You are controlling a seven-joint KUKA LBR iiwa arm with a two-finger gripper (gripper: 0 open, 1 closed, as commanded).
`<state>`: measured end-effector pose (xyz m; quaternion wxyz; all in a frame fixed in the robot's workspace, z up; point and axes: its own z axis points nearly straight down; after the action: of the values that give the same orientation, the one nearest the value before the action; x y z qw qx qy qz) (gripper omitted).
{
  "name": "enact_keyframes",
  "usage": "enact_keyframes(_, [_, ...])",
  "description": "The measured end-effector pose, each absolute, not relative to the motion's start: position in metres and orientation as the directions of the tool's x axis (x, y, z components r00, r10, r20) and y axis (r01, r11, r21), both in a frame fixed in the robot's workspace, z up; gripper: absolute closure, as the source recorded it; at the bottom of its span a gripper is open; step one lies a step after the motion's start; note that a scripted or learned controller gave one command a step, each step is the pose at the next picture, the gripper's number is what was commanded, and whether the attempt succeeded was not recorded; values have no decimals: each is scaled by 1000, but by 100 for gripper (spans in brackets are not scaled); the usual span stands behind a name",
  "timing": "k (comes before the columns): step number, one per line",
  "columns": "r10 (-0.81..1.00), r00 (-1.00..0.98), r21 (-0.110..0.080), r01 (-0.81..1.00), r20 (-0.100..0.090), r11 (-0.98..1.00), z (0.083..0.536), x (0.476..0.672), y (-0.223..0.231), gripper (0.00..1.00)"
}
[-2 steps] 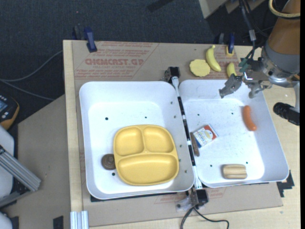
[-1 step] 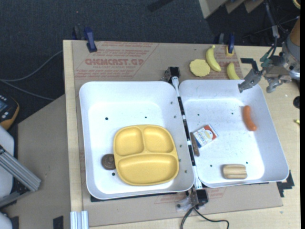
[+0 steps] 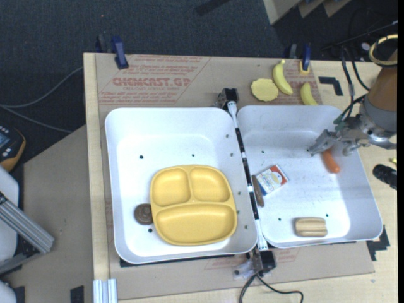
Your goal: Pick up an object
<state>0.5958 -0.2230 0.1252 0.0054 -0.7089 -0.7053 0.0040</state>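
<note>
Over the right bin [image 3: 360, 229], near its upper right corner, the tool [image 3: 332, 145] hangs low with its fingers spread apart, and an orange carrot-like piece [image 3: 331, 162] lies on the bin floor just beside the fingertips, not gripped. Further down the same bin sit a small printed packet [image 3: 272, 180] by the dividing rim and a tan bread roll [image 3: 310, 226] near the front wall. Across in the left bin [image 3: 126, 137], a yellow divided plate [image 3: 192, 204] rests with a brown disc [image 3: 144, 214] touching its left edge.

Single fixed camera above bench [image 3: 95, 169]; slanted downward; both bins [image 3: 120, 131] framed
</note>
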Motion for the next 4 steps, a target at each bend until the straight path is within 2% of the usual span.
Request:
enact_keyframes(1, [1000,0,-3,1000,1,0,115,599,-222,0])
enact_keyframes(2, [1000,-6,0,1000,10,6,84,616,-217,0])
enact_keyframes(3, [1000,-5,4,1000,2,5,96,616,-220,100])
enact_keyframes(4, [1000,-10,4,1000,2,10,84,653,-125,100])
